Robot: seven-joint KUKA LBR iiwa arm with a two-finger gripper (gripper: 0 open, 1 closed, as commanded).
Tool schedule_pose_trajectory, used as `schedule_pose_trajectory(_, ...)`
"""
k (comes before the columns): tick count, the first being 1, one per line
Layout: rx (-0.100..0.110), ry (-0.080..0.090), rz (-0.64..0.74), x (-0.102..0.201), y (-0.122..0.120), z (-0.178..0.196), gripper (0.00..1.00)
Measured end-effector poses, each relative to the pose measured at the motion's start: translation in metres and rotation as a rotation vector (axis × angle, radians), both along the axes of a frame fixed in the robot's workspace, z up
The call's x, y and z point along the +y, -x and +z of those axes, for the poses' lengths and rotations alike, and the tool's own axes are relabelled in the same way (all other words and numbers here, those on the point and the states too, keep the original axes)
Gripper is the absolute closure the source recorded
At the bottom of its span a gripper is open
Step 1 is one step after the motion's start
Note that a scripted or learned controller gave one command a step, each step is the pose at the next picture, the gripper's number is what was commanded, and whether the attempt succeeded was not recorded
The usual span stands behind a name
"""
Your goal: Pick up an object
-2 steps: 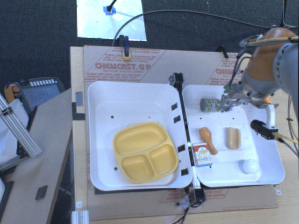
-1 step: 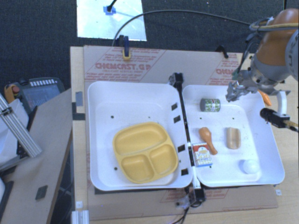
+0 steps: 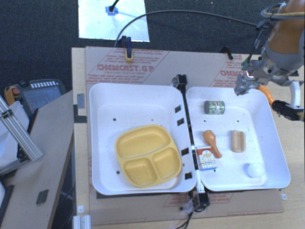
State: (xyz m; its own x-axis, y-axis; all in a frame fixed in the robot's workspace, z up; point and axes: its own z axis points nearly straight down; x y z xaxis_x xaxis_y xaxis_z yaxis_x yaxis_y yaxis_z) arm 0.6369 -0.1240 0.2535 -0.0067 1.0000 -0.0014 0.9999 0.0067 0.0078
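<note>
Light: bright, even, overhead | Glare: white bins near washed out, reflective sheet past the bench's far edge blown out | Shadows: soft and short beside the yellow tray and small objects | Focus: mild softness overall, arm at right edge slightly blurred | Contrast: dark floor murky.

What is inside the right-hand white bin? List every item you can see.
The right bin holds a small can, an orange drumstick-shaped toy, a tan bread-like piece, a small printed box and a white ball. Nothing looks covered.

Grey arm with orange band at right, gripper pointing down-left
</note>
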Motion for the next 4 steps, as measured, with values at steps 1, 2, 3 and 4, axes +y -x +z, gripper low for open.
schedule_pose_trajectory(1, 0.005, -0.002, 0.002, 0.047, 0.013, 0.005, 1.0)
schedule_pose_trajectory(2, 0.009, -0.003, 0.001, 0.09, 0.028, -0.011, 1.0)
schedule_pose_trajectory(3, 0.008, -0.004, 0.003, 0.148, 0.041, -0.025, 1.0)
schedule_pose_trajectory(4, 0.008, -0.004, 0.003, 0.196, 0.049, -0.028, 1.0)
